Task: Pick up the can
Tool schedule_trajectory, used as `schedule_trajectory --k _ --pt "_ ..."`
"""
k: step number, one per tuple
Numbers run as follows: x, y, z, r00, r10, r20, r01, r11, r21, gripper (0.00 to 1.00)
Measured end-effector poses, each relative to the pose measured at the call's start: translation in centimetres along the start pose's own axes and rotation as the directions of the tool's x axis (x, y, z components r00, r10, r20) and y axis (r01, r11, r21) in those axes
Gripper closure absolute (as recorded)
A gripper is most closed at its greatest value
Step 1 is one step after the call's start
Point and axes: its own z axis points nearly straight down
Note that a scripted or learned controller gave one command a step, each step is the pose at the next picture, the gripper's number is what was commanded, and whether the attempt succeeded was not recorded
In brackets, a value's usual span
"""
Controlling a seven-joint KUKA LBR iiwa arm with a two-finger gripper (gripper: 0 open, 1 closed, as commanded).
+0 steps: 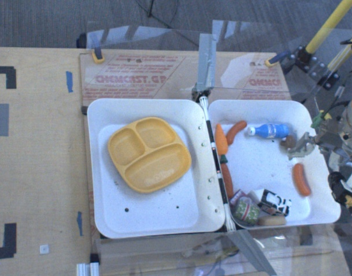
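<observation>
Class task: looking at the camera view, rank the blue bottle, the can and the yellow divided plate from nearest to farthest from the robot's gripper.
From the gripper at the right bin's right side:
1. Blue bottle, lying just to its left near the bin's far wall.
2. Can, at the right bin's near left corner.
3. Yellow divided plate, in the left bin, across the divider.

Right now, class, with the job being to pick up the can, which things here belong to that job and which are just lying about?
Belongs to the job:
can, lying at the right bin's near edge
gripper, over the right bin's far right side

Just lying about:
yellow divided plate in the left bin
blue bottle
carrot
two sausages
black-and-white toy
</observation>
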Motion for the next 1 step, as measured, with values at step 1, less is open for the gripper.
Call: schedule_trajectory --k 1 --pt "1.83 -1.21 10.63 0.993 -0.118 0.000 0.118 0.993 0.000 0.00"
